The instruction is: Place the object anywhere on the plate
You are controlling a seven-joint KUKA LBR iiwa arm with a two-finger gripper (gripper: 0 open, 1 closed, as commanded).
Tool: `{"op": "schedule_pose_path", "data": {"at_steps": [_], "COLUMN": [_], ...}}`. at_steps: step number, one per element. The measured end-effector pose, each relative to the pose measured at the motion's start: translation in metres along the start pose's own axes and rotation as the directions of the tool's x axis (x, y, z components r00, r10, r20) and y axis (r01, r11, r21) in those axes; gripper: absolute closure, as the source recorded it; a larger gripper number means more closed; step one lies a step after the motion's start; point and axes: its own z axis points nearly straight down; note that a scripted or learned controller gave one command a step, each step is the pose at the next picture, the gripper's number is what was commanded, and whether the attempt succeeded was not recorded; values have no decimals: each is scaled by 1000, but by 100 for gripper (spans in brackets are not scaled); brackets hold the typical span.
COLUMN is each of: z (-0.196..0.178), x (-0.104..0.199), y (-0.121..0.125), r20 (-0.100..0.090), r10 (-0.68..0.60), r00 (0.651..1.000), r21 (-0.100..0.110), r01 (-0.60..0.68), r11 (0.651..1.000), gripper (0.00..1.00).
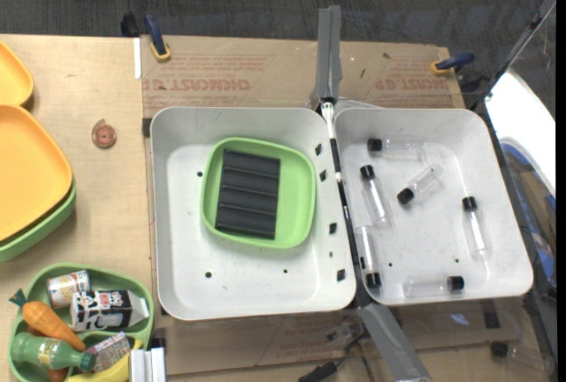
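Two shallow white bins are sitting side by side on a cardboard-covered bench, seen from above at a slant. The left bin (172,274) is holding a green plate (301,194) with rounded corners, lying a little above the bin's middle. A dark ribbed block (248,193) is lying flat on the plate, well inside its rim and covering most of its middle, with its long side running up and down the picture. The right bin (508,270) is holding several clear tubes with black caps (418,185), lying scattered at different angles, some near the walls and one pair near the centre. An upright grey post (329,53) is standing behind the seam where the bins are meeting. To the left, on the wooden tabletop (97,194), stacked orange and green dishes (31,186) are resting at the picture's edge, and a green bowl of toy food (75,327), including a carrot and small cans, is sitting at the lower left corner. Clamps are gripping the cardboard (230,75) at its far edge. The gripper's jaws are out of the picture, so their state cannot be told.
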Motion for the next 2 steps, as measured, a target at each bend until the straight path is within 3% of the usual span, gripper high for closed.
{"op": "schedule_pose_path", "data": {"at_steps": [2], "z": [-1], "x": [12], "y": [5], "r20": [-1], "r10": [140], "r00": [990], "r21": [0], "r01": [-140], "r11": [990], "gripper": [0]}}
